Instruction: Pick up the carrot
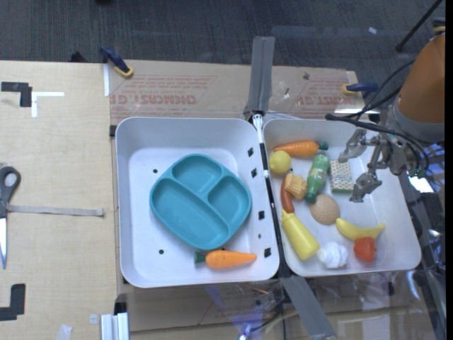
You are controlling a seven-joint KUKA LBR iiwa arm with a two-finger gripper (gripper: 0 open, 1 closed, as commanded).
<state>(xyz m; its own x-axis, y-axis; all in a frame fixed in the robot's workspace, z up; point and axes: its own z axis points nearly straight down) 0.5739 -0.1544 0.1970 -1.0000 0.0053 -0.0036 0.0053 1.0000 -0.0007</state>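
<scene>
The metal two-finger claw [362, 167] hangs spread and empty over the right white bin [405, 211]; a small orange plastic carrot [297, 148] lies left of it; a larger orange carrot [228, 258] lies farther, in the left bin [131, 211].

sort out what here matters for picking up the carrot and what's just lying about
For the job: carrot in the right bin; second carrot in the left bin; tool over the right bin.

Lying about: blue divided plate, lemon, green bottle, banana, yellow bottle, tomato, scissors.
</scene>
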